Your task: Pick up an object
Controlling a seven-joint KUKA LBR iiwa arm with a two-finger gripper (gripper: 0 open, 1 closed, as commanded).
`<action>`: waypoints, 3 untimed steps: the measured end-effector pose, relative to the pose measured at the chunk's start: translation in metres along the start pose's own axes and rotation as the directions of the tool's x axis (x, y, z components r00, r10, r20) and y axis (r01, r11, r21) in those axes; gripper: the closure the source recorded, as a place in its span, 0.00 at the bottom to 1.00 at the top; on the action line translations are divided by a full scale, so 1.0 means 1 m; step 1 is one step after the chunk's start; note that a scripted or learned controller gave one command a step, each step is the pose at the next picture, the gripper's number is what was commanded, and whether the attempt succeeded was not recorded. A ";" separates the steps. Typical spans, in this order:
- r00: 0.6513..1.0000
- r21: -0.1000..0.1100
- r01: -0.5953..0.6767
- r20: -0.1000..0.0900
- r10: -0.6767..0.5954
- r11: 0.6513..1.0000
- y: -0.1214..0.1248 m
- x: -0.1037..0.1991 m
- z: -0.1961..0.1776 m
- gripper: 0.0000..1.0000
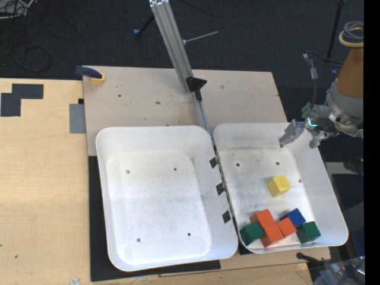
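Blocks sit in the right bin (332, 218), ready for picking: a yellow cube (278, 185) alone near its middle, and orange, green and blue blocks (279, 225) huddled against the near rim, awkward to grip. All look hard and matte with square edges. The tool (303, 131) hangs over the bin's far right corner, fingers spread, holding nothing. The left bin (119, 153) is smooth white plastic.
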State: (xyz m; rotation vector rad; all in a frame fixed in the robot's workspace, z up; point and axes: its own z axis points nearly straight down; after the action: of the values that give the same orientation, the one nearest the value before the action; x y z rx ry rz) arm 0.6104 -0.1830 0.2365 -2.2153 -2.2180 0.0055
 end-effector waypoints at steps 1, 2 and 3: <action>1.000 -0.004 0.002 0.002 -0.002 1.000 0.001 0.000 -0.003 0.00; 1.000 0.001 0.002 0.000 -0.002 1.000 0.002 0.009 0.057 0.00; 1.000 0.003 -0.001 0.000 0.001 1.000 -0.002 0.015 0.121 0.00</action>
State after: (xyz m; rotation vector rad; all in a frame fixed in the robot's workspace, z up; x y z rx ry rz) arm 0.6074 -0.1680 0.1160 -2.2144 -2.2157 0.0082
